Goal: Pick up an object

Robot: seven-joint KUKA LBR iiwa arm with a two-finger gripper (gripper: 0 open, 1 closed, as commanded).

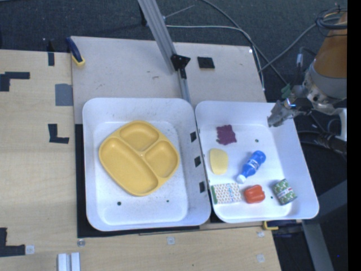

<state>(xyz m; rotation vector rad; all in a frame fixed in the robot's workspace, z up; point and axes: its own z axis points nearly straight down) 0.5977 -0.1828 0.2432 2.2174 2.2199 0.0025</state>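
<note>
Right bin (299, 168) holds the picks: orange piece (254, 194) at front edge, blue bottle (251, 166) mid-bin, long axis slanting toward my gripper (277, 116) at far right rim; gripper state cannot tell

White shallow bins: two, side by side (93, 151) (293, 145)
Yellow divided plastic trays: one (139, 157)
Purple crumpled pieces: one (225, 134)
Pale yellow oval objects: one (219, 161)
Blue bottles with white caps: one (251, 165)
Orange-red small objects: one (254, 194)
Patterned white packets: one (225, 193)
Green-labelled small cans: one (284, 191)
</note>
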